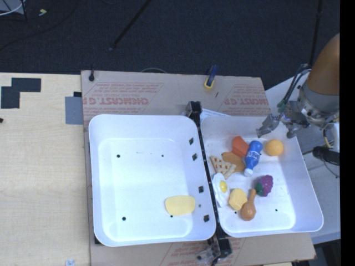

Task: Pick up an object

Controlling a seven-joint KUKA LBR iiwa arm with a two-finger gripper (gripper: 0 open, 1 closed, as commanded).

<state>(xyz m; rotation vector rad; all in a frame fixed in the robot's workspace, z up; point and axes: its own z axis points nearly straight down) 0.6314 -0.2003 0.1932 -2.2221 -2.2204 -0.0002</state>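
My gripper (279, 128) hangs over the far right corner of the right bin (299, 218), open, with nothing between its fingers. Just below it lie an orange ball (273, 147) and a blue bottle (253, 156), both apart from the fingers. An orange-red piece (240, 146), a waffle (220, 164), a fried egg (221, 186), a yellow block (237, 198), purple grapes (264, 185) and a drumstick (248, 208) crowd the same bin. A flat yellow piece (179, 205) lies alone in the left bin (111, 148).
Both bins rest on a cardboard sheet (144, 93) on the bench. A blue and yellow clamp (210, 77) grips the cardboard's far edge. A black divider clip (194, 111) sits where the bins meet at the back.
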